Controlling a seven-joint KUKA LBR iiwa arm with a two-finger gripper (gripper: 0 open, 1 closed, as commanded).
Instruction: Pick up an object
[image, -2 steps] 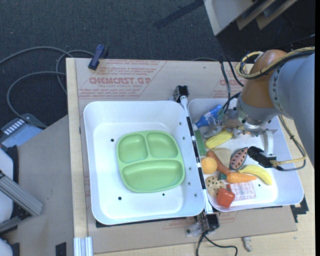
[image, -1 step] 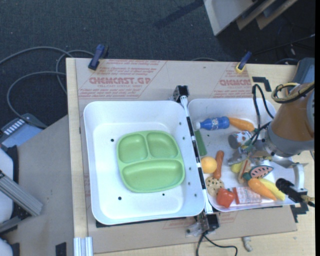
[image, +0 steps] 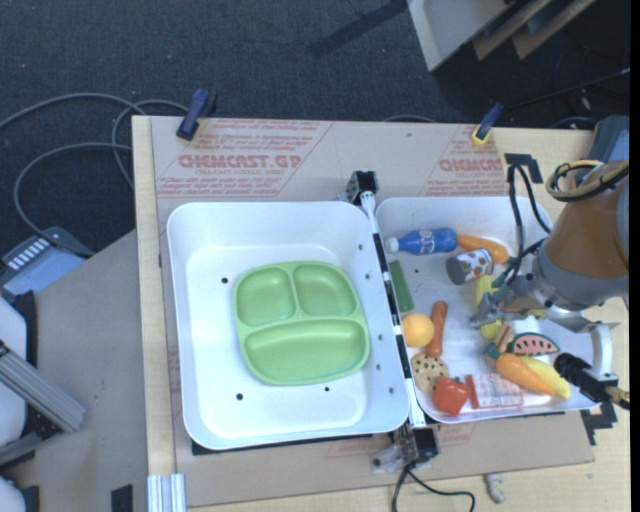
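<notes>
Toy food (image: 470, 330) clutters the right bin (image: 420, 215) — the gripper (image: 492, 312) hangs low among it, its state impossible to tell — beside a green divided plate (image: 300, 322).

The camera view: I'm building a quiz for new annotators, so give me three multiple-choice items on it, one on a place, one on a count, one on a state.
1. Where is the green tray?
A. left bin
B. right bin
C. floor

2. How many compartments does the tray have?
A. two
B. three
C. five

3. How does the blue bottle lie?
A. upright
B. on its side
C. inside the tray

Answers: 1 A, it sits in the left bin. 2 B, two small above one wide. 3 B, lengthwise on the right bin's floor.
</notes>
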